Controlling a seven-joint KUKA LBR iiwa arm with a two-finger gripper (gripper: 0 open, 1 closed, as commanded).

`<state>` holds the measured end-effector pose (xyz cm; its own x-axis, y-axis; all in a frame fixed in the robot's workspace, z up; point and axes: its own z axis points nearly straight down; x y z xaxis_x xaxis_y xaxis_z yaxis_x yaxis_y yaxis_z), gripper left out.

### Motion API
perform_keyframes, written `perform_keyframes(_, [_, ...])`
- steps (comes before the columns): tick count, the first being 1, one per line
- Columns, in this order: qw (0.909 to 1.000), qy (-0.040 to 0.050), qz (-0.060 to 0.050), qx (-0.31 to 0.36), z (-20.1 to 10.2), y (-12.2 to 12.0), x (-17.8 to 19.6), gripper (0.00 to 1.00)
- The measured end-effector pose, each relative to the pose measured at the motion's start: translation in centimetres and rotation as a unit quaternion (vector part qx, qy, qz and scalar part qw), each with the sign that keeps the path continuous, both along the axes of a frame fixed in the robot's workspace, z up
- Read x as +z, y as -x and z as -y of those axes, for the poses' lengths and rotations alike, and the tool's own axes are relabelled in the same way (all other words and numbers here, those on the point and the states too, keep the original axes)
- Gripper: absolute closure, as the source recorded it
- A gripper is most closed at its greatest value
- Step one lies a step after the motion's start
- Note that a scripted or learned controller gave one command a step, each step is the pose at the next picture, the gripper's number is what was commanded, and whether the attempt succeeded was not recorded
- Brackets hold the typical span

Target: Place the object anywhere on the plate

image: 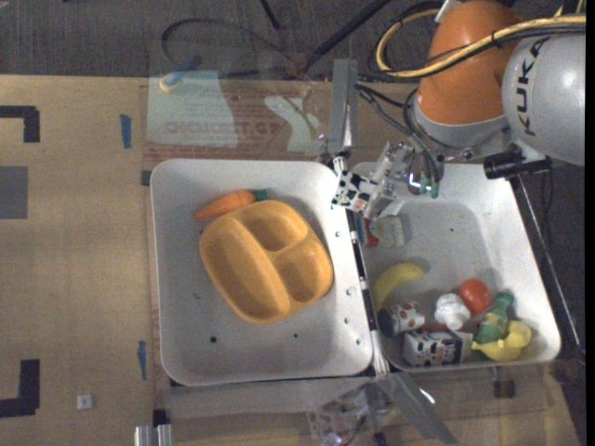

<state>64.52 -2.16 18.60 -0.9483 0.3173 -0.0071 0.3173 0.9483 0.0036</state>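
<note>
Milk carton (434,347) sits beside can (402,319), banana (398,280) behind them.

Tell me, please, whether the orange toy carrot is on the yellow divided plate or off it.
Off. The orange toy carrot lies on the left white bin floor, along the upper left rim of the yellow divided plate.

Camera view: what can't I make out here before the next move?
- Pincer: too small and cluttered by its own hardware and cables to judge its state.
- Carrot: lower edge hidden behind the yellow plate rim.
- Toy pile in right bin: items overlap; identities unclear.
</note>
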Motion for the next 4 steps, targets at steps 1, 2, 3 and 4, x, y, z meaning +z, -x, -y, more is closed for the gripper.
perform_keyframes(1, [0.9668,0.0012,-0.001,0.256,0.1,3.4,4.8,1.00])
perform_keyframes(2, [0.9444,0.0027,0.001,0.329,6.6,2.5,3.9,1.00])
perform_keyframes(3, [0.9070,0.0022,0.001,0.421,-6.1,6.4,8.9,1.00])
perform_keyframes(4, [0.9020,0.0025,0.001,0.432,-8.6,7.0,11.6,1.00])
